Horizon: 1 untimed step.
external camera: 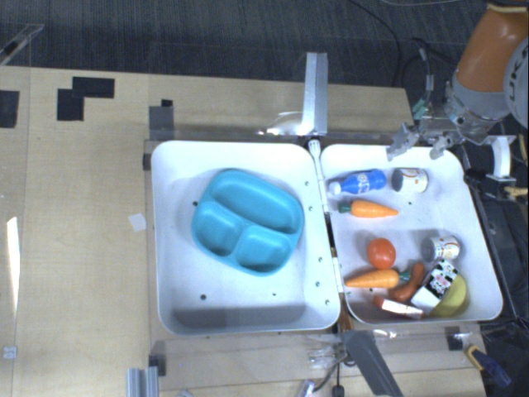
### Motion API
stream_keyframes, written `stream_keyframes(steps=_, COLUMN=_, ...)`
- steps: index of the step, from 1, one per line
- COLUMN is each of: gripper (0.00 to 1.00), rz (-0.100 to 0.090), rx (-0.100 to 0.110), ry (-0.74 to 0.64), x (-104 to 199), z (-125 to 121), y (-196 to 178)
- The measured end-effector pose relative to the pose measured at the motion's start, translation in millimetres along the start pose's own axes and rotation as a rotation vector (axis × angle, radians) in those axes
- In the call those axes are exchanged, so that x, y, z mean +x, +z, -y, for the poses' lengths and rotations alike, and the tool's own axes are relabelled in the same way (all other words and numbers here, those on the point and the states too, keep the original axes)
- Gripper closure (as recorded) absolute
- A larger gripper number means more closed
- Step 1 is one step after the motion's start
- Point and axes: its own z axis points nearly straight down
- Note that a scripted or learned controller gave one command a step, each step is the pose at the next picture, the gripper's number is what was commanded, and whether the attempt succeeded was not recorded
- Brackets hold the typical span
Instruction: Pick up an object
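Note:
My gripper (419, 143) hangs over the back rim of the right bin (479, 222), open, with nothing between its fingers. Just in front of it lie a blue bottle (361, 182) and a small grey can (409, 179). Below those rests a carrot (374, 210). Further forward are a red tomato (381, 252), a second carrot (372, 279), a brown sausage (409, 281), a small tin (444, 248), a black and white box (442, 278) and a yellow banana (452, 298).
The left bin (178, 296) holds a blue divided tray (248, 220). A metal post (316, 98) stands behind the divider between the bins. Cables and black gear lie along the right side past the bin.

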Motion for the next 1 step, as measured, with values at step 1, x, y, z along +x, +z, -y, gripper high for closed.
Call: stream_keyframes(steps=1, gripper=0.00, rz=0.001, rx=-0.004, ry=0.081, x=9.6, z=11.0, y=87.8)
